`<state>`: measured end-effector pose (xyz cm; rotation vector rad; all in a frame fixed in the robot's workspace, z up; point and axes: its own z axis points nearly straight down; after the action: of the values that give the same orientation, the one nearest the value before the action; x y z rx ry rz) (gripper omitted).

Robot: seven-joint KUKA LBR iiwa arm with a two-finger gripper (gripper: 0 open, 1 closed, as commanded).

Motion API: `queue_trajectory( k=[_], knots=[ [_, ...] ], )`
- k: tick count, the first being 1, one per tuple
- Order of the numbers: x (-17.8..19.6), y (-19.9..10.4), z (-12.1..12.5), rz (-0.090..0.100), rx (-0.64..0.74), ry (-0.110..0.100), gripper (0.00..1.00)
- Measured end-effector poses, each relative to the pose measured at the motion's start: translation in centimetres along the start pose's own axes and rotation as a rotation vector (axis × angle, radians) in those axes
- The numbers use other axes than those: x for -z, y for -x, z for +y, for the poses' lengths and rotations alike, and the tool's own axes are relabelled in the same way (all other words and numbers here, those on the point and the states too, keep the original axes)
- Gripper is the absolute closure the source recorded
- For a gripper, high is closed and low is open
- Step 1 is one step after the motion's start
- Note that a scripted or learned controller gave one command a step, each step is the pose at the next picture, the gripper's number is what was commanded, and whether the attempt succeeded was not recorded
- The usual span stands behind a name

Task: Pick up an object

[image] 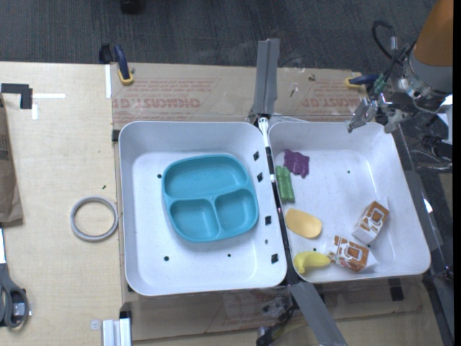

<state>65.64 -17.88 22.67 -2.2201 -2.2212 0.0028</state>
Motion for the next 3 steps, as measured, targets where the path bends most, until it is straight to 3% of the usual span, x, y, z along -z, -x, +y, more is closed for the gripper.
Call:
queue_trajectory(
  k=[1, 2, 3],
  knots=[
    [-8.6, -7.1, -1.3, 0.000, 0.041, 0.000, 0.00],
    [-13.6, -7.0, -10.2, 0.001, 0.229, -0.001, 0.00],
    [-13.6, -3.8, -17.9, 0.001, 0.370, 0.001, 0.00]
  ],
)
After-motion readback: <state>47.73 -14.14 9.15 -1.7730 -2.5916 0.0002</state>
